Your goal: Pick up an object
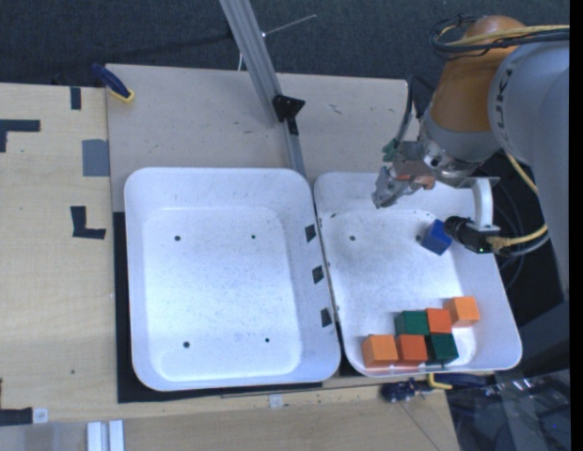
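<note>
My gripper (386, 194) hangs over the far edge of the right bin (367, 261), near its back left part. Nothing shows in it. A blue block (435, 240) lies in the right bin, to the right of the gripper and a little nearer the front. Several orange and green blocks are clustered at the bin's front right corner, among them an orange block (379, 349), a green block (413, 322) and another orange block (464, 308).
The left bin (141, 252) stands beside the right one, their rims touching in the middle. A slanted metal rail (259, 54) runs down from the top to the bins' back edge. The grey arm (498, 92) fills the upper right.
</note>
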Tool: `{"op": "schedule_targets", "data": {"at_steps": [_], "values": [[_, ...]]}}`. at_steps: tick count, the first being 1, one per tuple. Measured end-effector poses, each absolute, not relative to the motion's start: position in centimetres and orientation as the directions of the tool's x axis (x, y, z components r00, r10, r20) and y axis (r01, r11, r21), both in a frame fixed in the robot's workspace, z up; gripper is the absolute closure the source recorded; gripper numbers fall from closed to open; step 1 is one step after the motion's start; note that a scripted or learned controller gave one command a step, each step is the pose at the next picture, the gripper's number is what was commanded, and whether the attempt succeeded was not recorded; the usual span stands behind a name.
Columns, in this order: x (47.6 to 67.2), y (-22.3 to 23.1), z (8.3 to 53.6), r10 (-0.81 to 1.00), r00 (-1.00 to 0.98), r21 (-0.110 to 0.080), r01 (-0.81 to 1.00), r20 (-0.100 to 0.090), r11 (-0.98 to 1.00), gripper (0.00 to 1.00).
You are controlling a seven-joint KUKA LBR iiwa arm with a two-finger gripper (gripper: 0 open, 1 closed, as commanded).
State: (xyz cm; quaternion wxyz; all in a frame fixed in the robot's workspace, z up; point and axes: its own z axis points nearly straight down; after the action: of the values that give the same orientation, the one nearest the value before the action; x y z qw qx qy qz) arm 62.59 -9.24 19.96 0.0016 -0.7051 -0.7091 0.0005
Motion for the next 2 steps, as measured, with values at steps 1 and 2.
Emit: {"op": "schedule_targets", "data": {"at_steps": [1, 2], "values": [[60.7, -4.4, 19.6, 1.000, -0.006, -0.003, 1.000, 0.002, 0.006, 1.00], [58.9, 0.5, 21.5, 1.000, -0.007, -0.001, 1.000, 0.002, 0.007, 1.00]]}}
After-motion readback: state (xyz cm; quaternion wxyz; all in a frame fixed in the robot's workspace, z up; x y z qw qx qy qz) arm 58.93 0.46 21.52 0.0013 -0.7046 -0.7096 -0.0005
